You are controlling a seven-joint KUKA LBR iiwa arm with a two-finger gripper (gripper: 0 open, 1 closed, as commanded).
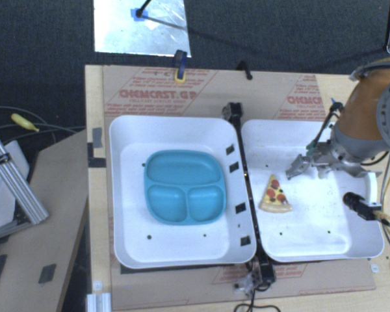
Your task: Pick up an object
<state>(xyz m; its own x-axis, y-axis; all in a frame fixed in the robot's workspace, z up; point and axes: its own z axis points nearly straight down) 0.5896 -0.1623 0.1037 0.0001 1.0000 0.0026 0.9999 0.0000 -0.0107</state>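
A toy pizza slice [274, 195] lies flat in the right bin [312, 242], close to its left wall, with its tip pointing away from the camera. My gripper [298, 168] hangs over the same bin, a short way up and to the right of the slice and apart from it. The grey arm with its orange band [370, 112] reaches in from the right edge. I see nothing held in the gripper.
The left bin [127, 194] holds a blue divided plate [184, 186] at its middle. A black divider with clips [240, 174] runs between the bins. A black cable fitting [359, 205] sticks into the right bin's right side. Cardboard lies beneath both bins.
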